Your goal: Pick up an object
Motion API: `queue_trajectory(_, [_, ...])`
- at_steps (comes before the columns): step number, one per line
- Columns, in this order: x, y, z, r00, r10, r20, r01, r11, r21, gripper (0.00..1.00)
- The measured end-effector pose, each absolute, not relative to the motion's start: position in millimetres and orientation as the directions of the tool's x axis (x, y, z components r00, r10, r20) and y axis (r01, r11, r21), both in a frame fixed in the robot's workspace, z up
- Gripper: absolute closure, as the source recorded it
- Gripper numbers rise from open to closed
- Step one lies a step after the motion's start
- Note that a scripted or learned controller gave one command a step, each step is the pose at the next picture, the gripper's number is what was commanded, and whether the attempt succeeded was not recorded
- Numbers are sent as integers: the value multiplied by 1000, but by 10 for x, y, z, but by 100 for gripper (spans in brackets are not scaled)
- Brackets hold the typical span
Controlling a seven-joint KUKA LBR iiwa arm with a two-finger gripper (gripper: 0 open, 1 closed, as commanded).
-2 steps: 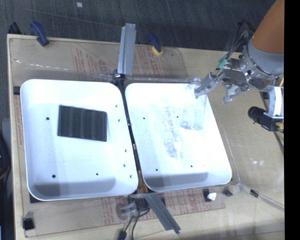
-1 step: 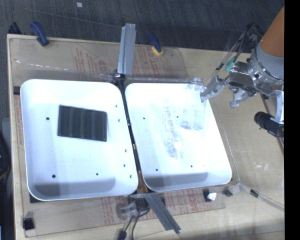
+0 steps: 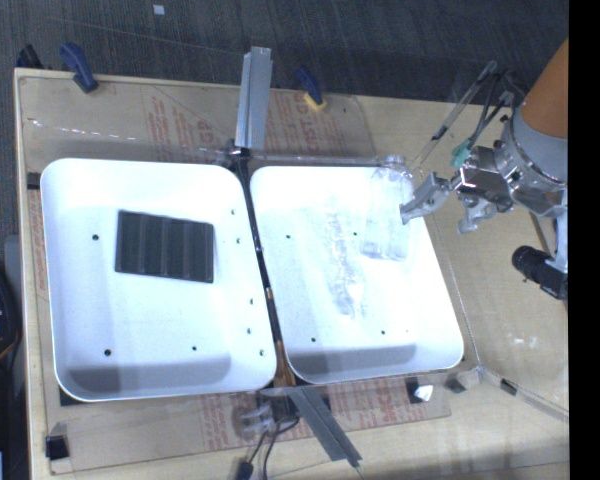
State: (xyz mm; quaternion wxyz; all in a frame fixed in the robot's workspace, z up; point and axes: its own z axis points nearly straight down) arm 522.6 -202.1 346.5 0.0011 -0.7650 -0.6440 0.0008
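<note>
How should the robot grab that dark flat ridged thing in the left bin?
Probably from straight above. The dark ridged slab lies flat on the floor of the left bin, well away from the walls, so its edges are all free. I would close the tool across its shorter width, near the middle. It looks thin, so a pinch may slip.

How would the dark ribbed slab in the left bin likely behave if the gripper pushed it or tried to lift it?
The dark ribbed slab lies flat on the left bin floor, so it would probably slide rather than roll or tip. Its straight edges suggest it is stiff. Lying so low, it may give the gripper little edge to grasp.
</note>
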Motion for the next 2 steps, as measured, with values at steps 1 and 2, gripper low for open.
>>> queue_trajectory(1, [5015, -2041, 3342, 121, 993, 0, 993, -121, -4, 0])
queue_trajectory(2, [4769, -2057, 3463, 204, 979, 0, 979, -204, -4, 0])
